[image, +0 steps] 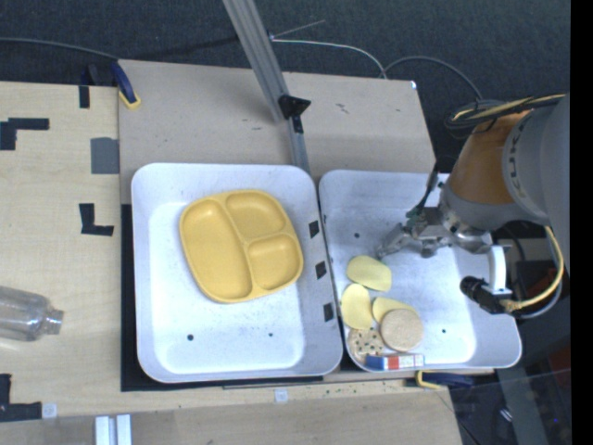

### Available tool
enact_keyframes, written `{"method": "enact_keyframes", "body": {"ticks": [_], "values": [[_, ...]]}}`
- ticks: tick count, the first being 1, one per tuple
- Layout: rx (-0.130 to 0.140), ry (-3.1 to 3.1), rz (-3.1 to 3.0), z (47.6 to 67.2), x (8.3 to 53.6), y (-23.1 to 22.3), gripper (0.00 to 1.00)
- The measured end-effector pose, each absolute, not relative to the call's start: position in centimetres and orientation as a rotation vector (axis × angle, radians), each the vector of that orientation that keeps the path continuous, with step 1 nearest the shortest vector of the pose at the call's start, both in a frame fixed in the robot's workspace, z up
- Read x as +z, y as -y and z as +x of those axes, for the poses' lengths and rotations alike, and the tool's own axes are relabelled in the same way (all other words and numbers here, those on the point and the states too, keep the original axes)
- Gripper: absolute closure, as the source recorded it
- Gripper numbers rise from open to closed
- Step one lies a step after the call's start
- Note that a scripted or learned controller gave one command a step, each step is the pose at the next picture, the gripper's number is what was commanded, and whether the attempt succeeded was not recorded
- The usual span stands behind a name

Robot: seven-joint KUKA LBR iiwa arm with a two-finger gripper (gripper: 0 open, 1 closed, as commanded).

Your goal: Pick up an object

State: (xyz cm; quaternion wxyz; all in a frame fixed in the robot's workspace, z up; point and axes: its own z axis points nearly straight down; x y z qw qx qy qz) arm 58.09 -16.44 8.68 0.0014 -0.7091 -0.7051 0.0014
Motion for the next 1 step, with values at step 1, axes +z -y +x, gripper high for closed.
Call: {"method": "enact_keyframes", "body": {"ticks": [1], "values": [[0.0, 2.226, -2.216, 53.73, 8.96, 8.93, 0.0]]}}
